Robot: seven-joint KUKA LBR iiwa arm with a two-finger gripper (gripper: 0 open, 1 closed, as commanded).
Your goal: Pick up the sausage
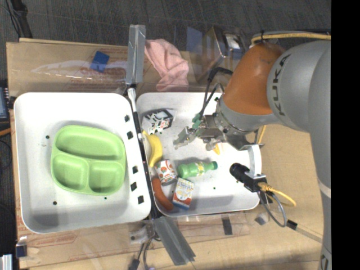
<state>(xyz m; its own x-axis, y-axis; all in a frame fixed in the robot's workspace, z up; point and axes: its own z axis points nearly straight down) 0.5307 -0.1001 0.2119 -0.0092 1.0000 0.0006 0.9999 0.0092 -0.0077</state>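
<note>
The sausage (159, 192) is a reddish-brown link lying along the front left wall of the right bin (247, 103), just left of a small juice carton (183, 193). My gripper (190, 135) hangs over the middle of that bin, above and to the right of the sausage and well apart from it. Nothing shows in its grasp. The orange band and grey wrist hide the bin's back right part.
A banana (153, 149), a red-and-white can (166, 171), a green bottle (197, 169) and a black-and-white item (158, 120) share the right bin. The left bin (34, 111) holds a green divided plate (88, 158). A pink cloth (167, 62) lies behind the bins.
</note>
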